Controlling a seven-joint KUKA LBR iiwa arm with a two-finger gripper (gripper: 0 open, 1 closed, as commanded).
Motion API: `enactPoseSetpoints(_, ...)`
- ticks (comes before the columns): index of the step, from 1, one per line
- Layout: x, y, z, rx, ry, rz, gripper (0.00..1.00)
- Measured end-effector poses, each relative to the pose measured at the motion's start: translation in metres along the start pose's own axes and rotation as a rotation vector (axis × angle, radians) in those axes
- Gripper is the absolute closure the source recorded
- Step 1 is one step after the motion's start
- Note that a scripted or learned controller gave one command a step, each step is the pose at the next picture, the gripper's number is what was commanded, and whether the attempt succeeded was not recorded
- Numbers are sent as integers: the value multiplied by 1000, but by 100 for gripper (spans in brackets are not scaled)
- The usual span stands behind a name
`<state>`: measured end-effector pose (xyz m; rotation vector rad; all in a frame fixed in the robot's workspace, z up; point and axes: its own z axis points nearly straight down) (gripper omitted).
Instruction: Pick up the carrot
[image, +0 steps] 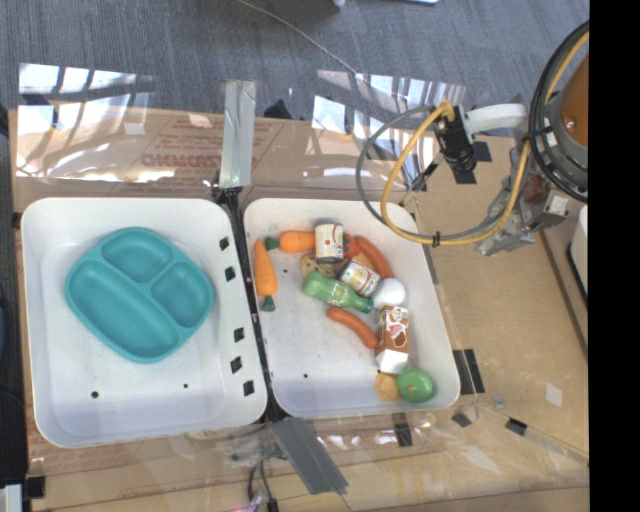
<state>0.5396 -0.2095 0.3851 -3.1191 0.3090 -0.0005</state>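
Note:
The carrot (264, 272) is orange with a green stub at its lower end. It lies lengthwise along the left wall of the right bin (300, 385). A shorter orange piece with a green tip (293, 241) lies just above it near the bin's back wall. Part of the arm (566, 110) shows at the top right, well outside the bin, with yellow and grey cables (420, 190) looping off it over the bench.
Right of the carrot lie two small cans (329, 241) (358, 276), a green bottle (335, 292), two sausages (352, 325) (372, 256), a white egg (390, 292), a carton (394, 338) and a green apple (416, 385). A teal divided plate (140, 292) sits in the left bin (60, 400).

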Motion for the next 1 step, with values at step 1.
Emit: enactPoseSetpoints(1,42,-10,-74,-2,5,-2,100)
